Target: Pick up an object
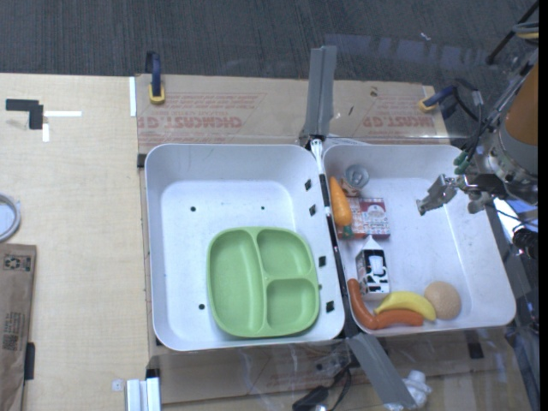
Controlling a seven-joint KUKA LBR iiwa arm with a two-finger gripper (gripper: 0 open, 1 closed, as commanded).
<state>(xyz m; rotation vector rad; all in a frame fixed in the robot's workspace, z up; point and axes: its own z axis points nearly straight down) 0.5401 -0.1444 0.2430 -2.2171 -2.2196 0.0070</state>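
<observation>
1. The gripper (pixel 445 192) hangs over the right part of the right bin (pixel 479 264), reaching in from the right edge; whether its fingers are apart or together cannot be made out at this angle, and nothing shows between them.
2. Below it the bin floor is bare; the objects lie along the bin's left wall and its near edge.
3. An orange carrot (pixel 341 205) lies by the left wall, a red-and-white carton (pixel 371 217) just beside it, and a small grey object, perhaps a cap (pixel 356 177), behind them.
4. A black-and-white box (pixel 373 272) sits nearer the front.
5. A banana (pixel 408 303) rests on a red sausage (pixel 384 316), touching a tan egg-like ball (pixel 443 300).
6. The left bin (pixel 171 229) holds a green divided plate (pixel 262 280).
</observation>
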